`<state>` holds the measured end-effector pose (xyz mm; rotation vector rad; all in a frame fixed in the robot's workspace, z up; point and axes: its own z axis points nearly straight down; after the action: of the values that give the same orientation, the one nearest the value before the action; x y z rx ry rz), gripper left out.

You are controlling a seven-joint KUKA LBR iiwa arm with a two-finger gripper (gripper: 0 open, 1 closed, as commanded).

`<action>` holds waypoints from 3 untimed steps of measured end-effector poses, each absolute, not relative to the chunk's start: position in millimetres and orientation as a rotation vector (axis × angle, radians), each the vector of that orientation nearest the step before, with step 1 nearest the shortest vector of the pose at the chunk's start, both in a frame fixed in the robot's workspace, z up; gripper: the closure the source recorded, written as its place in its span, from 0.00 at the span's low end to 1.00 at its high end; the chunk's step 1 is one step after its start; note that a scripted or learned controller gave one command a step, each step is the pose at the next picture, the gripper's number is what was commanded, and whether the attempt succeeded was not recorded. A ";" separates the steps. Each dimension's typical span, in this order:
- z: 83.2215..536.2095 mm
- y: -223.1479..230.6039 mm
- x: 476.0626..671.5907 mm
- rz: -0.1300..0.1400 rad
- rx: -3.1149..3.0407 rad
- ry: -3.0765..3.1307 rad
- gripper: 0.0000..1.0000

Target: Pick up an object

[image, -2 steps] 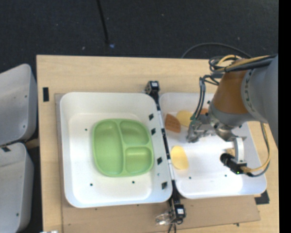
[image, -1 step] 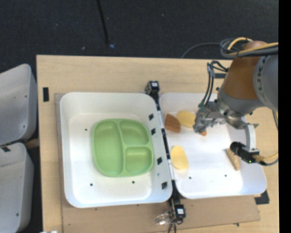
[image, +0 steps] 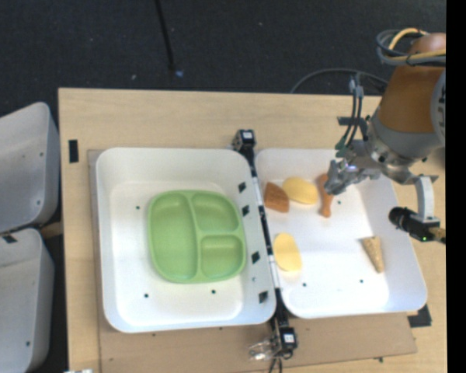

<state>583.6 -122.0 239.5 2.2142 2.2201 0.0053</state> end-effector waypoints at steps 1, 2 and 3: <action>246.4 -123.1 584.3 0.002 2.216 2.225 1.00; 244.4 -70.9 583.3 0.001 2.215 2.229 1.00; 245.4 -28.6 590.4 0.003 2.214 2.228 1.00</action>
<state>590.4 -28.6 245.4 2.2140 2.2281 0.0029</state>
